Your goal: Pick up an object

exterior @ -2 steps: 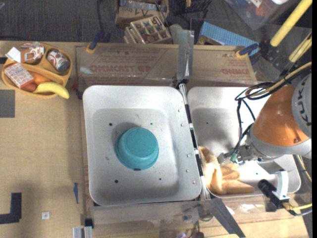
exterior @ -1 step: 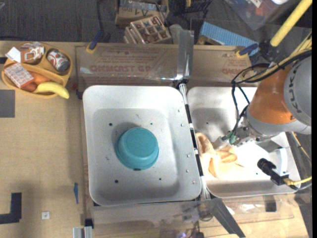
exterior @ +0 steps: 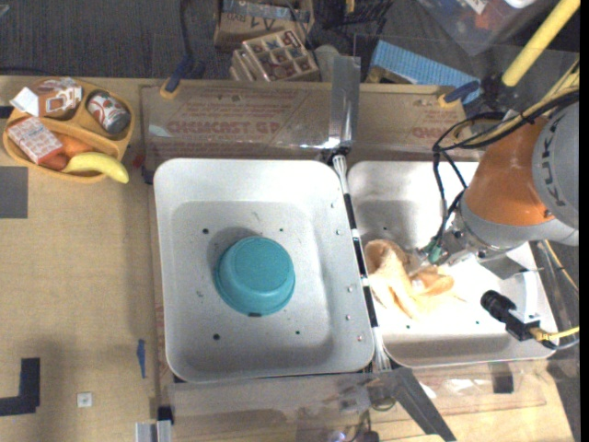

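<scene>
Banana peel (exterior: 405, 279), yellow and limp, lies in the right bin (exterior: 405, 196), at the lower right of the frame, close to that bin's left wall. We see the end effector (exterior: 440, 251) just above the peel's right end, coming from the grey arm (exterior: 515, 201) with its orange band. It is too small and too dark for us to tell how it stands, or if it touches the peel. In the left bin (exterior: 184, 191), at the centre of the frame, a teal bowl (exterior: 256, 274) sits upside down. At the upper left, on the desk (exterior: 74, 284), we see an orange tray (exterior: 55, 141) with toy food, a yellow banana among it.
</scene>
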Robot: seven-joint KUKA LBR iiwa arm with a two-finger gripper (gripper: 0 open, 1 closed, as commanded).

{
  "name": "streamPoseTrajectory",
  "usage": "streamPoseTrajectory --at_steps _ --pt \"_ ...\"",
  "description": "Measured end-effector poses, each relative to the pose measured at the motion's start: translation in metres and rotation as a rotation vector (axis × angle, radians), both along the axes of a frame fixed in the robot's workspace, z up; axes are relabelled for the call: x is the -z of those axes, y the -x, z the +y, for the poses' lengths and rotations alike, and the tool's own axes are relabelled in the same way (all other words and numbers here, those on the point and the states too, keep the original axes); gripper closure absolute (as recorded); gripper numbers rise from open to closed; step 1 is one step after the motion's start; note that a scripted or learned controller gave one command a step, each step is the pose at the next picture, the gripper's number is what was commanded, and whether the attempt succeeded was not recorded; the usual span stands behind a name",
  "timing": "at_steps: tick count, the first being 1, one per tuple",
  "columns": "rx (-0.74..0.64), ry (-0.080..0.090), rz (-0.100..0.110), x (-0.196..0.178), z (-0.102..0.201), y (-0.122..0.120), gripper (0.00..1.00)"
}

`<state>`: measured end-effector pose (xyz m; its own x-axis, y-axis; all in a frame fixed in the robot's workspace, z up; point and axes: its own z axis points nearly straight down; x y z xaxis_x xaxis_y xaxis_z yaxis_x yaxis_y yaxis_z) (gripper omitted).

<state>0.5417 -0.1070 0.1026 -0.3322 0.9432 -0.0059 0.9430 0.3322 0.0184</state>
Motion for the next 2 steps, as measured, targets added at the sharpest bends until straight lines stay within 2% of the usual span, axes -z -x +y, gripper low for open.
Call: streamPoseTrajectory --at_steps 1,2 --pt "0.0 0.0 0.0 0.0 0.0 0.0 0.0" --pt "0.152 0.001 0.006 0.01 0.004 0.003 0.0"
